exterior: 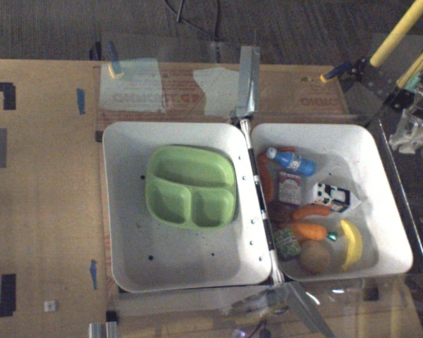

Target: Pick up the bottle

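Pincer state: whether released or clenched cannot be told from this frame.

Far left, the tan bench [42,189] carries black corner marks and a strip of blue tape [81,101]. Left of centre lies the left bin [127,259]. A green divided plate [192,186] rests flat in the bin's upper half, with one long compartment toward the top of the frame and smaller ones below it.

At centre, the two bins meet along a metal strip [257,203].

Right of centre, the right bin [388,189] holds a cluster of items against its left wall. The bottle [290,161] lies on its side in the bin's upper left. It is blue-bodied with a white cap pointing toward the left, and it rests across the top of a long orange-red item [266,180]. Just below the bottle is a small red carton [289,188]. To the carton's right is a black-and-white object [331,196]. Lower in the frame come two orange carrot-like pieces [309,229], a small dark green packet [287,243], a round brown item [314,257] and, rightmost, a yellow banana [350,243]. The banana touches the brown item.

In the upper right corner, a yellow pole [402,27] slants across the dark floor.
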Action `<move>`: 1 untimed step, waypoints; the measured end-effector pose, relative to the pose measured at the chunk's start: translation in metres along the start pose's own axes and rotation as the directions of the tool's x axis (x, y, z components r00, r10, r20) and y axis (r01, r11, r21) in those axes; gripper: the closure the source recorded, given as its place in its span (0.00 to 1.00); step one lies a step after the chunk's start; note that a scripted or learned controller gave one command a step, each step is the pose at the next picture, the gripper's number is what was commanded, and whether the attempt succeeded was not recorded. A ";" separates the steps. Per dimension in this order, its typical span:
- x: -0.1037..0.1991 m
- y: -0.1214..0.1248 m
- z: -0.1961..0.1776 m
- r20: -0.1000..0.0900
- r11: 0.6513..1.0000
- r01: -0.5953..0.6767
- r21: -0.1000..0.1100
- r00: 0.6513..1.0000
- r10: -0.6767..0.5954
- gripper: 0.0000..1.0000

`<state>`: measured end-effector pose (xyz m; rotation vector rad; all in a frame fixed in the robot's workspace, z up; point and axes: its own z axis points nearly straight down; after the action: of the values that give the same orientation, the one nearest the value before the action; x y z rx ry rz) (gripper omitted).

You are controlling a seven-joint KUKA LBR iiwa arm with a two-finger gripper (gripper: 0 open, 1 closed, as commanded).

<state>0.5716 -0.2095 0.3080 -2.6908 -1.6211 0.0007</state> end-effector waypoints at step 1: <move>0.012 0.001 -0.007 0.000 0.999 -0.034 -0.002 0.999 0.034 1.00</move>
<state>0.5783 -0.1996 0.3152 -2.7202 -1.5757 -0.0010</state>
